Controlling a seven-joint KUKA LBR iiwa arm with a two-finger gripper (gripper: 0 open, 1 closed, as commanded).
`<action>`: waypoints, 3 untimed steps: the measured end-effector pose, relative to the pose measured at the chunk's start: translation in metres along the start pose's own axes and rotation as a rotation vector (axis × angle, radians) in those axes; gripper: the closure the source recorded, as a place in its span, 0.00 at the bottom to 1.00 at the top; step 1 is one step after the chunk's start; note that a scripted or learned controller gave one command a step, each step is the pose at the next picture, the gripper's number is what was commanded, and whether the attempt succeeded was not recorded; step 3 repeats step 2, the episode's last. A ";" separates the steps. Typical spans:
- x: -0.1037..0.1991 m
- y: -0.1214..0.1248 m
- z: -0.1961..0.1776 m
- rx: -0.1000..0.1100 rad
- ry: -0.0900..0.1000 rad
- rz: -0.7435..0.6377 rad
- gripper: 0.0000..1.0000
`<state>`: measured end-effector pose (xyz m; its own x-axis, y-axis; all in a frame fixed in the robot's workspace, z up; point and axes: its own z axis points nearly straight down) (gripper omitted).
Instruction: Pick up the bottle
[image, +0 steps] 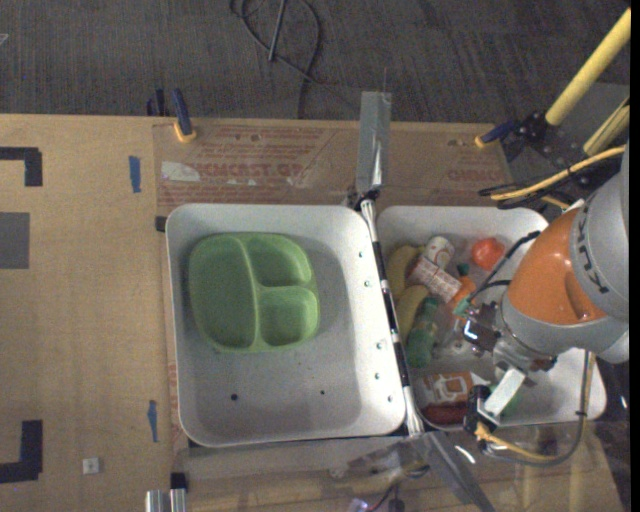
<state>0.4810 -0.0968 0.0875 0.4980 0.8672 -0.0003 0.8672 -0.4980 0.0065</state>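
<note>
Hovering low over the right bin (590, 395), the claw (478, 335) is too buried to tell its state. Bottle (424, 335) lies among packed clutter by the bin's left wall, so it'll probably snag a neighbour instead.

I see a grey arm (610, 270) with a rounded orange band (548, 280), black cables and a yellow hose.
</note>
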 end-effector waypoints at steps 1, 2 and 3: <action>-0.081 0.056 -0.003 0.011 -0.001 0.057 0.00; -0.072 0.042 0.000 -0.005 -0.002 0.089 0.00; -0.072 0.042 0.000 -0.005 -0.002 0.089 0.00</action>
